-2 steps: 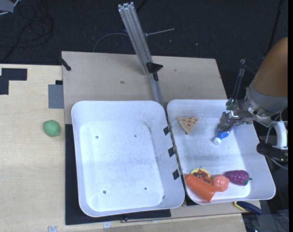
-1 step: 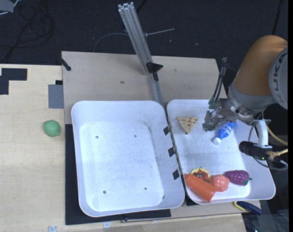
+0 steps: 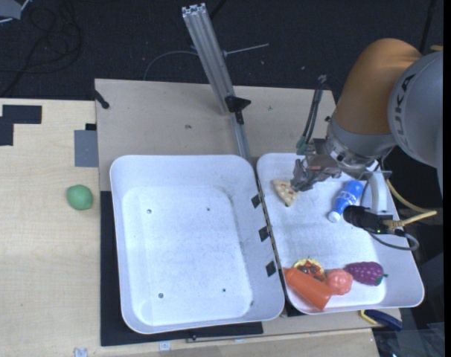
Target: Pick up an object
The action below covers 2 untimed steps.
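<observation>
My gripper (image 3: pixel 300 182) hangs low over the far left part of the right bin (image 3: pixel 315 233), its dark fingers just right of a pizza-slice toy (image 3: pixel 286 192) that lies on the bin floor. The slice sits beside the fingertips, not between them. A blue and white bottle (image 3: pixel 345 200) lies to the right of the gripper. At the bin's near edge lie an orange carrot-like piece (image 3: pixel 307 288), a small yellow and red item (image 3: pixel 309 266), a pink-red fruit (image 3: pixel 338 281) and a purple grape bunch (image 3: pixel 365 273).
The left bin (image 3: pixel 184 240) stands beside the right one, with black clips on the shared rim. A green ball (image 3: pixel 80 197) rests on the wooden bench at far left. A slanted metal rail (image 3: pixel 214 58) rises behind the bins.
</observation>
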### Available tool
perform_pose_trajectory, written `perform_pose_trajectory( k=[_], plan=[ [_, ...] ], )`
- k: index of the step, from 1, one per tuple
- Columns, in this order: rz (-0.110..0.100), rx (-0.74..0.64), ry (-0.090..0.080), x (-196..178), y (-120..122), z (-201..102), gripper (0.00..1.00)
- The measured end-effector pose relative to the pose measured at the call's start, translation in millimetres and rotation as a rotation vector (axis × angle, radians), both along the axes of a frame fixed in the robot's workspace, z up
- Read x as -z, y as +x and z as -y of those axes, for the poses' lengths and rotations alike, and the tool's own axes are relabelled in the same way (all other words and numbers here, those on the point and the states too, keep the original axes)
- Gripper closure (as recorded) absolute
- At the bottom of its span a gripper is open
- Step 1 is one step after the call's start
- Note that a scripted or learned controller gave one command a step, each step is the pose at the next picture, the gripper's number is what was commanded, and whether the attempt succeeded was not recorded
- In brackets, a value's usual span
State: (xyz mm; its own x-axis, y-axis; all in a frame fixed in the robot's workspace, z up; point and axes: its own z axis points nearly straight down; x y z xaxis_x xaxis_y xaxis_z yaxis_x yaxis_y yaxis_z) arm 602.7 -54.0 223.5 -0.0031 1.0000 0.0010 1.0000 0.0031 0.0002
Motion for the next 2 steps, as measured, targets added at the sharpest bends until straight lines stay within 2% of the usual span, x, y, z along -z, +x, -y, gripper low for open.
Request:
perform_pose_trajectory(
  k=[2],
  plan=[
    [-0.001, 0.0, 0.0, 6.0, 29.3, -94.3, 1.0]
  ],
)
